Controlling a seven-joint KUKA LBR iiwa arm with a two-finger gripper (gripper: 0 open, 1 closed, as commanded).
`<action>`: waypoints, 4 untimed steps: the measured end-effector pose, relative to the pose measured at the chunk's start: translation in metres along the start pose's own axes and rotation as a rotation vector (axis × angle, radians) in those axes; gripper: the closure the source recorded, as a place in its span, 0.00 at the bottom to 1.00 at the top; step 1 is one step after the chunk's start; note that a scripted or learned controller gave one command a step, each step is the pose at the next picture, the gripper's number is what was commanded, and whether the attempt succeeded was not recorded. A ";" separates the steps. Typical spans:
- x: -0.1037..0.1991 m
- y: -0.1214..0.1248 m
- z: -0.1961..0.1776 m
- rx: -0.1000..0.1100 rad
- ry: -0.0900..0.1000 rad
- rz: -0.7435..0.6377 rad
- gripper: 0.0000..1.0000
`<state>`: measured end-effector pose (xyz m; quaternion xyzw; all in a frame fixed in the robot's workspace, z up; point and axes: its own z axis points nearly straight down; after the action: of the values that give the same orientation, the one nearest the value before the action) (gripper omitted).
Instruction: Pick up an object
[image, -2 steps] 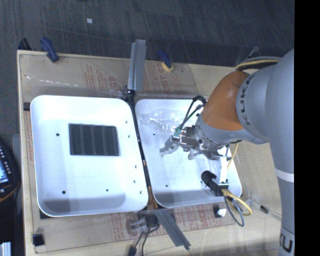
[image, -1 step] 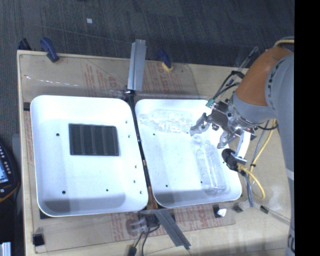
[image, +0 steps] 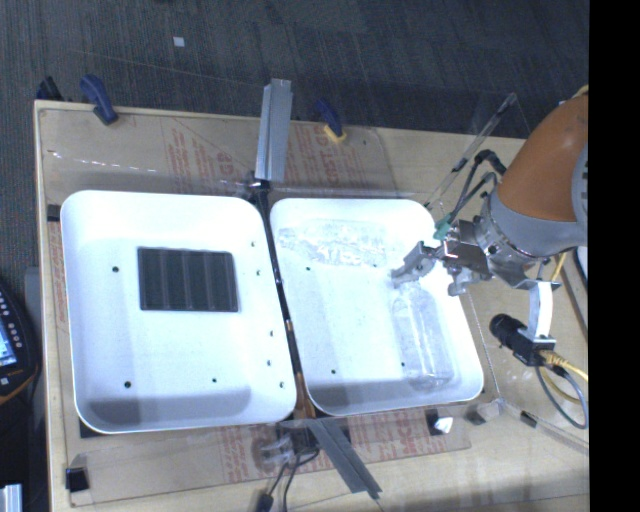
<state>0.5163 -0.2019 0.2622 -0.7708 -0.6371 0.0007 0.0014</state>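
The clear plastic bottle (image: 422, 335) lies on its side in the right bin (image: 340, 390), close along that bin's right wall, with its neck toward the far end. Being transparent on white, it is faint; I read it as the likeliest pick, since it sits nearest the arm. A crinkled clear wrapper (image: 335, 243) lies flat along the far wall of the same bin, apart from the bottle. My hand (image: 428, 262) hangs just over the bottle's neck end, at the bin's right rim, grasping nothing that I can see; I cannot tell how wide it is spread. I judge it is placed there to come down on the neck. The left bin (image: 90, 380) carries a dark ribbed rectangular pad (image: 188, 280), well apart. Both bins rest on the table (image: 150, 150).
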 end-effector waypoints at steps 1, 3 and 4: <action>-0.008 -0.039 -0.064 -0.004 -0.002 -0.054 0.00; -0.015 -0.037 -0.010 0.000 -0.001 -0.266 0.00; -0.016 -0.037 -0.014 -0.002 -0.002 -0.274 0.00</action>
<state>0.4771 -0.2107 0.2761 -0.6766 -0.7364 0.0007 -0.0001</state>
